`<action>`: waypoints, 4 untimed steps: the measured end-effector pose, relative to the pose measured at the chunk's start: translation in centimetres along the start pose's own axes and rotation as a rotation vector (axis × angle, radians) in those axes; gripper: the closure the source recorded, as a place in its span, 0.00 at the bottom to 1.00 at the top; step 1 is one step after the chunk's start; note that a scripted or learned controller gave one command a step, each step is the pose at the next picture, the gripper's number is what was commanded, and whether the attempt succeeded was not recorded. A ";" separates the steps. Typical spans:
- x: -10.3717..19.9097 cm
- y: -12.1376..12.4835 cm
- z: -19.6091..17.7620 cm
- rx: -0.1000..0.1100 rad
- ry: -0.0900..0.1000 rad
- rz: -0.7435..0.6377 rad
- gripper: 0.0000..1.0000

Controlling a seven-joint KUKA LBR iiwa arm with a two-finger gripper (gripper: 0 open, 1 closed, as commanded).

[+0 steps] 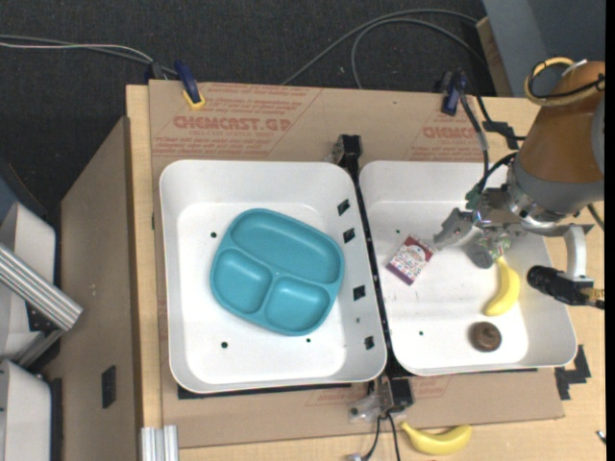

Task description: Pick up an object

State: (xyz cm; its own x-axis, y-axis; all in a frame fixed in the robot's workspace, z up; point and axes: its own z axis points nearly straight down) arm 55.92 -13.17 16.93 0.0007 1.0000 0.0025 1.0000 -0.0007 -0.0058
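Note:
My gripper [469, 241] hangs over the right bin [423, 188] near its right side, open, with nothing between its fingers. One finger [449, 229] points left toward a small purple and white packet [409, 259] lying near the bin's left wall. A yellow banana [502, 291] lies just below the gripper, its top end close to the other finger. Near the bin's front edge sits a brown round piece [485, 335]. A teal divided plate [277, 270] lies in the left bin [183, 257].
A black divider with clips [357, 248] runs between the bins. A second banana [437, 438] lies outside the bins at the bench's front edge. Cables [480, 123] trail across the cardboard behind the right bin.

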 end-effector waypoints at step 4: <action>-1.5 0.3 -7.3 -0.013 -0.005 -0.001 1.00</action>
State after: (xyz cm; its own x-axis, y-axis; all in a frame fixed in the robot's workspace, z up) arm 56.24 -14.66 24.20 -0.0007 1.0000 -0.0022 1.0000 0.0007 0.0076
